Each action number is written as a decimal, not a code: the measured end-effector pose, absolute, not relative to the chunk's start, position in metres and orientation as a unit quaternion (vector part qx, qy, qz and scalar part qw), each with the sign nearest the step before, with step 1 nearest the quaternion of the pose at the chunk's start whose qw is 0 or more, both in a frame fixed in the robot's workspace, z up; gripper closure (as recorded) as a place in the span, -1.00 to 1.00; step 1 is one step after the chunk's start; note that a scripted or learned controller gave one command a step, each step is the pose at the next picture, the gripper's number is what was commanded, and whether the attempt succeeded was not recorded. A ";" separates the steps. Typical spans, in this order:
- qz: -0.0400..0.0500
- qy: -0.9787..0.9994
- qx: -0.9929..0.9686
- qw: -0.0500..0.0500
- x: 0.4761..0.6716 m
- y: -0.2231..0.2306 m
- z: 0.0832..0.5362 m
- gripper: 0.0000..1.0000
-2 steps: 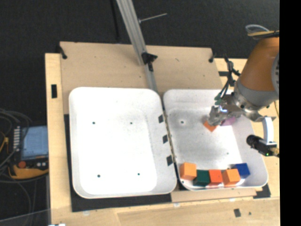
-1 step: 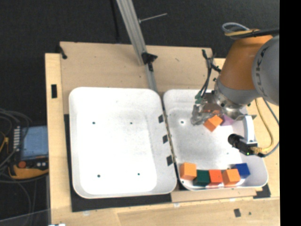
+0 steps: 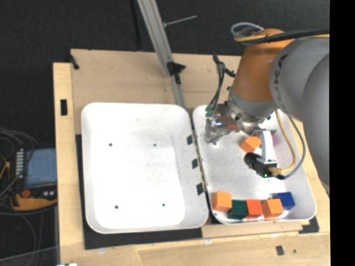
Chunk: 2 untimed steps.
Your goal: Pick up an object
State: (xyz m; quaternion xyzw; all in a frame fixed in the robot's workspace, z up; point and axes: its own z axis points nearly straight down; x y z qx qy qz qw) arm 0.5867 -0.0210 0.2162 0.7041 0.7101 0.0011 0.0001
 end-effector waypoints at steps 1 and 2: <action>0.002 0.710 0.704 0.000 0.602 0.039 0.219 1.00; 0.002 0.710 0.704 0.000 0.600 0.091 0.236 1.00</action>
